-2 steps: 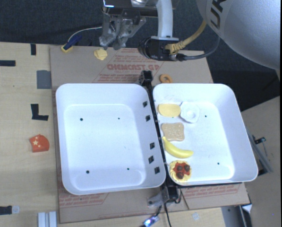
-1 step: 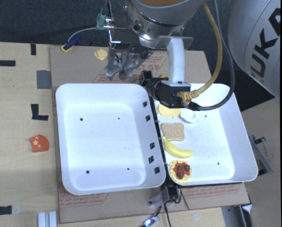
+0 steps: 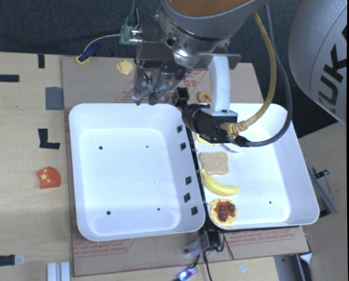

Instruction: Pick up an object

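My gripper [image 3: 150,94] hangs over the back rim of the left bin [image 3: 127,174], near that bin's far right corner, and nothing shows in its grasp. The right bin [image 3: 268,174] holds a slice of toast [image 3: 214,164], a yellow banana [image 3: 219,186] and a round red-topped pastry [image 3: 223,210] in a row along its left wall. A pale yellow item [image 3: 204,138] lies at the back of that row, partly hidden by a black unit [image 3: 212,123] on the arm.
Outside the bins, a red piece [image 3: 49,177] lies on the bench at the left. Behind the bins sit a small yellow piece [image 3: 124,67], a blue and yellow item [image 3: 87,52] and a small ring [image 3: 204,97]. A yellow hose [image 3: 273,98] loops over the right bin.
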Controlling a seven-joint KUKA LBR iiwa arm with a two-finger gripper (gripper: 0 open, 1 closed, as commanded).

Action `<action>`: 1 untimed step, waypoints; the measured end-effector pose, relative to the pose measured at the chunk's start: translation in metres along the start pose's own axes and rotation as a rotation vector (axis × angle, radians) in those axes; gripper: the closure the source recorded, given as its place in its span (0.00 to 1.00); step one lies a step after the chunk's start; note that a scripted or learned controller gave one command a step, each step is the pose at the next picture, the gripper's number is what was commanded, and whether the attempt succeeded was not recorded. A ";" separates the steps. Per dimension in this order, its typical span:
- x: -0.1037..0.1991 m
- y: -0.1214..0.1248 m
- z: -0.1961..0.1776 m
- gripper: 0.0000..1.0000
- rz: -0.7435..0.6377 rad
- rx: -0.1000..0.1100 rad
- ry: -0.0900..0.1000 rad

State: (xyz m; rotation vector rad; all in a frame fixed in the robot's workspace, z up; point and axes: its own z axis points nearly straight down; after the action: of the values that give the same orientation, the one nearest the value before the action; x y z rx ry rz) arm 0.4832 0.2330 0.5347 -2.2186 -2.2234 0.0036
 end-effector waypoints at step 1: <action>0.000 0.000 0.000 1.00 0.000 0.000 0.000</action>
State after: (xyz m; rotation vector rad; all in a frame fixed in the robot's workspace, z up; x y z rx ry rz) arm 0.4835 0.2334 0.5342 -2.2187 -2.2229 0.0040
